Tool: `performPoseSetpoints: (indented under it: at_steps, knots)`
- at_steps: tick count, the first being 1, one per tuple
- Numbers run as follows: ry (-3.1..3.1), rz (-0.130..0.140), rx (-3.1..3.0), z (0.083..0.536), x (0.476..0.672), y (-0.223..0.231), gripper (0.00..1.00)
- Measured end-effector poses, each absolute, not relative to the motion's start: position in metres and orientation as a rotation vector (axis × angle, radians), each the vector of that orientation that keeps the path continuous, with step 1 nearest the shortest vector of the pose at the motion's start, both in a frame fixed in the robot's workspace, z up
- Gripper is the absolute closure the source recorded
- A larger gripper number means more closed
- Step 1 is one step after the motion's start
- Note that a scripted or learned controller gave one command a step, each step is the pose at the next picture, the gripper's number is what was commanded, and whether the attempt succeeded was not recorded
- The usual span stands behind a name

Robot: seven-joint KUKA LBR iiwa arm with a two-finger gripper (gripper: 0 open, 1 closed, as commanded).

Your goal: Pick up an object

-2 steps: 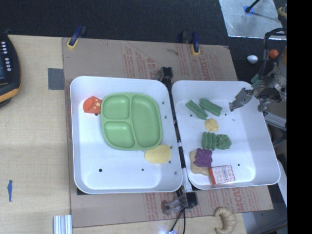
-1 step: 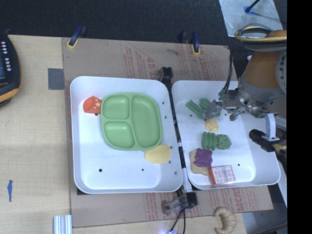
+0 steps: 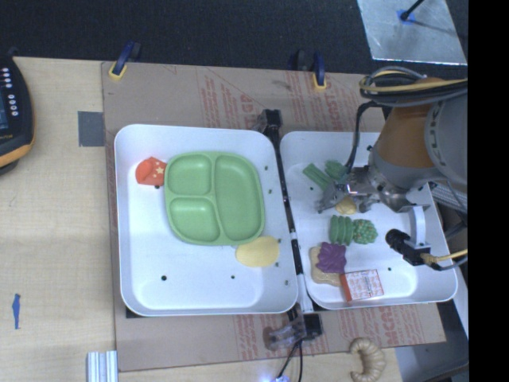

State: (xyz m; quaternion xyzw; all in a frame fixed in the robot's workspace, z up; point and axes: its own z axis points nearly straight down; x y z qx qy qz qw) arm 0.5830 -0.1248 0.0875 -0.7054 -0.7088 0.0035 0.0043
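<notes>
Gripper [image 3: 343, 196] lowered into right bin [image 3: 445, 293], upper-middle part. Small yellow piece [image 3: 346, 207] seen directly beneath fingertips; whether clamped or merely touched cannot be told, nor finger spacing. Dark green piece [image 3: 321, 173] lies just up-left of gripper, long axis slanted. Green ridged piece [image 3: 342, 229] just below. Nearest candidate judged: yellow piece.

Light: I see even, fairly bright overhead light on the bench [image 3: 56, 237].
Glare: mild sheen on the white bins [image 3: 143, 285].
Shadows: soft and short, under the arm [image 3: 413, 134].
Sharpness: slightly soft throughout; small objects blur.
Background: dark beyond the bench's far edge.
</notes>
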Motion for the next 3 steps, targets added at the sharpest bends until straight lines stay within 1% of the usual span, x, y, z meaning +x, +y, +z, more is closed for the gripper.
performPoseSetpoints:
  at_steps: [1, 2, 3]
  knots:
    - [-2.218, 0.009, -2.212, 0.091, 0.526, -0.106, 0.00]
    - [-2.224, 0.008, -2.213, 0.102, 0.529, -0.108, 1.00]
    - [-2.233, -0.006, -2.209, 0.197, 0.491, -0.040, 1.00]
